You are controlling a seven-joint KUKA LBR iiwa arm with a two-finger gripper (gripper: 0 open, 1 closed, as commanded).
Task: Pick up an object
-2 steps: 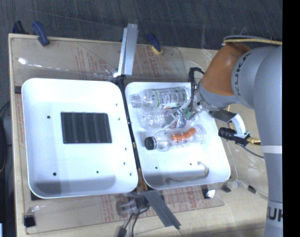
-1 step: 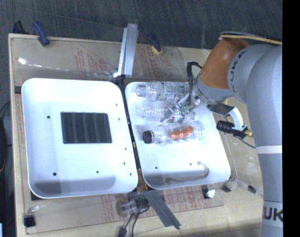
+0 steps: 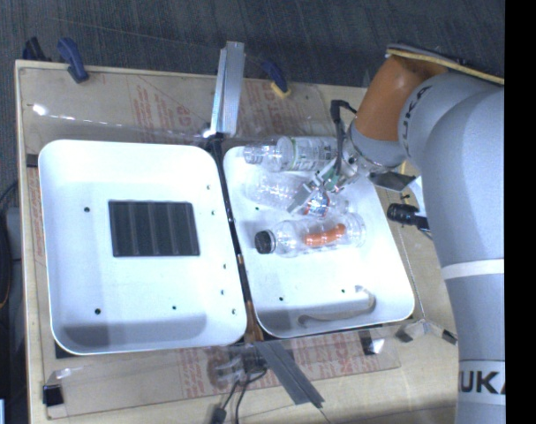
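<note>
I have the gripper [image 3: 319, 203] low in the right white bin [image 3: 387, 303], among clear plastic bottles [image 3: 290, 155]; I cannot tell how its fingers stand. Just nearer lies a clear black-capped bottle with an orange band [image 3: 312, 235]. Smooth round plastic could roll or slip away.

This is a robotics lab: a grey industrial arm [image 3: 457, 237] reaches over a wooden table [image 3: 162, 91] with two white bins [image 3: 73, 162], blue clamps [image 3: 71, 58] at 11 o'clock, cables nearby.
</note>
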